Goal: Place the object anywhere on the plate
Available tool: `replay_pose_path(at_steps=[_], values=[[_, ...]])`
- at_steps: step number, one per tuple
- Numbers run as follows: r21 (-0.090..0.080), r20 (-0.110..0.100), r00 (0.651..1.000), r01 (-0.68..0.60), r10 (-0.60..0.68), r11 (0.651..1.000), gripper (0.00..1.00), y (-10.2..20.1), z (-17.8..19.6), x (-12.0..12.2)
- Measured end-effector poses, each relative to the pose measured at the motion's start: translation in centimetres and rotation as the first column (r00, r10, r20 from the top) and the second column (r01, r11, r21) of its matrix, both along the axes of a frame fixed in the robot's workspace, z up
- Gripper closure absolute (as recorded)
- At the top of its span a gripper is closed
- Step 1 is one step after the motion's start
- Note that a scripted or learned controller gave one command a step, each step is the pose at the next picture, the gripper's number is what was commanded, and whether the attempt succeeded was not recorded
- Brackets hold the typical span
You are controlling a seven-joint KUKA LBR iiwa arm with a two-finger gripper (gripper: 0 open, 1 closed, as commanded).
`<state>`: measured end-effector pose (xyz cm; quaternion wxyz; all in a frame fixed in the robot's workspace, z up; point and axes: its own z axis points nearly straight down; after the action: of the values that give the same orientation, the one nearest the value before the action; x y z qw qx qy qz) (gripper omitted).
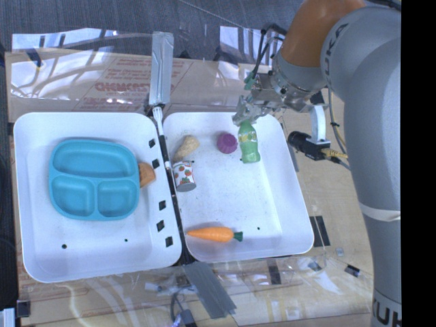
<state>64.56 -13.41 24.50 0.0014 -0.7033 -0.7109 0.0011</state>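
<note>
A blue three-compartment plate (94,179) lies in the left bin (41,251). My gripper (245,119) hangs over the back of the right bin (272,203), shut on the cap end of a green bottle (249,145). The bottle hangs straight down from the fingers, just right of a purple ball (227,142). The plate is far to the left of the gripper, across the divider between the bins.
The right bin also holds a tan potato-like piece (186,146), a small printed can (183,176) near the divider and a carrot (212,234) at the front. An orange-brown lump (146,174) sits against the plate's right edge. The arm fills the upper right.
</note>
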Motion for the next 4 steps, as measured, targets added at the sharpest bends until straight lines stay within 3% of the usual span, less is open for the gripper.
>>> replay_pose_path(at_steps=[1, 2, 3, 4], values=[[0.001, -0.003, 1.000, 0.002, -0.002, 1.000, 1.00, 3.2, -15.6, 1.0], [0.004, 0.012, 1.000, -0.007, 0.007, 1.000, 1.00, 15.0, -4.8, -0.7], [0.001, -0.003, 1.000, -0.004, 0.004, 1.000, 1.00, 23.4, -5.4, -3.7], [-0.003, -0.010, 1.000, -0.003, 0.002, 1.000, 1.00, 30.0, -12.2, -3.3]])
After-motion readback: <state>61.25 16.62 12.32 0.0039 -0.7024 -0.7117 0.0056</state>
